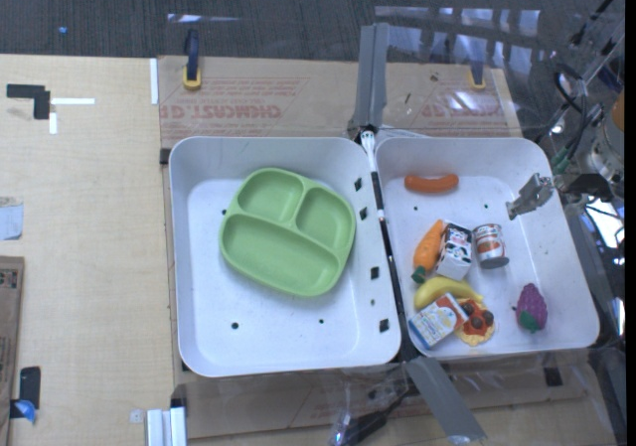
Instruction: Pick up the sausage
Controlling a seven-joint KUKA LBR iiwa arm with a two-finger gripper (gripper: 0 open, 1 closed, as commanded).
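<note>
Orange sausage (431,182) is left untouched at upper right, while the gripper (529,197), apparently open and empty, could be closed short.

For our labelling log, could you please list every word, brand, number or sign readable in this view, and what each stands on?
"CHEMCOZT. GF": roughly how the red print on the cardboard sheet behind the bins reads; it appears reversed, so uncertain.
Milk carton: print too small to read.
Can: label blurred.
Flat packet: print unreadable.
</note>
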